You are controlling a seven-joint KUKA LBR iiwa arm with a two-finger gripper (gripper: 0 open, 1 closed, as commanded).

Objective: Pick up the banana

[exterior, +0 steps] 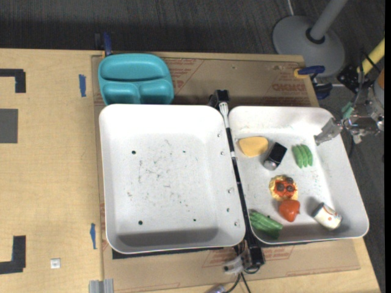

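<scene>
Your banana is probably the yellow lump [253,146] at the right bin's [348,182] upper left, just beside a black block [275,155]. The gripper [327,132] hovers over that bin's far right rim; its state is unclear. A teal tray [135,78] sits on the cardboard-topped bench [49,163], dark carpet [183,11] beyond.

Two bins sit side by side, the right bin [342,163] holding small items, a tray [135,78] behind the left bin [116,121].

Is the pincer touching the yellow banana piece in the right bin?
Apart. In the camera view the pincer sits over the right bin's far right rim, with bare white floor between it and the banana.
</scene>
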